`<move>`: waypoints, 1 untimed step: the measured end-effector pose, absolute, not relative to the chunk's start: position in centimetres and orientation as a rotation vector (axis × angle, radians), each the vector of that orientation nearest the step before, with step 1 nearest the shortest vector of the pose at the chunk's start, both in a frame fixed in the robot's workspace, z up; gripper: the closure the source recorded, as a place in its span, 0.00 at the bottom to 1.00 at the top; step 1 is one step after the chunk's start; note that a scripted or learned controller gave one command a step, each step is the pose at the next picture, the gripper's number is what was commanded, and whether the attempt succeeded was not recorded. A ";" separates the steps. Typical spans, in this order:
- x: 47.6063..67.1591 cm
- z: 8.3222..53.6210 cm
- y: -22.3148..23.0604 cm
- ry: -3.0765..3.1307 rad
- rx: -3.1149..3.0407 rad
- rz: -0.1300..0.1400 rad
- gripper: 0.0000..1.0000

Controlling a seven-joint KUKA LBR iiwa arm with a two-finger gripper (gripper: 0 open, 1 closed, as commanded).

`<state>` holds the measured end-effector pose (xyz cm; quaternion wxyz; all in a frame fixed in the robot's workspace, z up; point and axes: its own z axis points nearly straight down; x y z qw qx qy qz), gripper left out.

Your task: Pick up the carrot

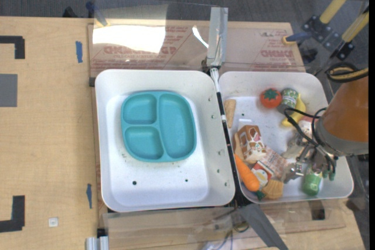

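Right now your gripper (309, 165) hangs low over the right bin (337, 184), near that bin's front right part, with the orange band of the arm (350, 114) just behind and above it. You cannot tell from this view whether the jaws stand wide or narrow; cables and dark metal parts crowd them, and nothing can be made out between them. The carrot (246, 174) lies to the left of the jaws, well apart from them, near the bin's front left corner beside the wall that divides the two bins; it lies at a slant with its thick end toward the back. Between the carrot and the jaws you see a printed snack packet (253, 147) and a small yellowish waffle-like piece (272, 188) at the carrot's tip. A green item (312, 183) sits just in front of the jaws, close beneath them. Farther back from the jaws sit a tomato (270, 98), a green and yellow toy (292, 100) and a pale bread stick (229, 112) along the dividing wall. Far left of the jaws, the left bin (111, 126) holds a teal divided plate (176, 149).
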<state>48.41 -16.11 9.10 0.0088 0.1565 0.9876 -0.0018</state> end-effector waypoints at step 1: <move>48.6 9.2 -10.2 3.116 0.132 -0.012 1.00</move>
